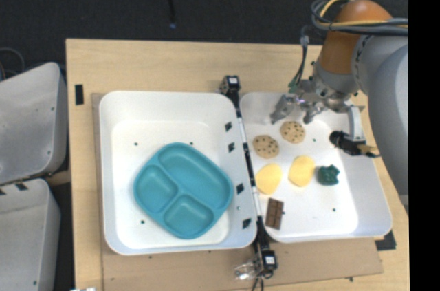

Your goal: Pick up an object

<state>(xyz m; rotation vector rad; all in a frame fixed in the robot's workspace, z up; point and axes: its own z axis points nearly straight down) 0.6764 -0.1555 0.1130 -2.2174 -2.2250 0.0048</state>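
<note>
Overhead, the jaws hang spread and empty above the upper cookie (292,132); no writing reads.

Fixed above the bench (82,56), looking down at a slant, far enough to take in both white bins (110,145) whole; arm (344,49) entering from the right.

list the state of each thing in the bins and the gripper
gripper: fingers spread open, poised above the upper cookie, holding nothing
upper cookie: flat in the right bin, free
lower cookie: flat, free
left yellow piece: lying loose
right yellow piece: lying loose
green piece: lying loose
brown bar: flat near the bin's front edge
teal divided tray: right side up in the left bin
</note>
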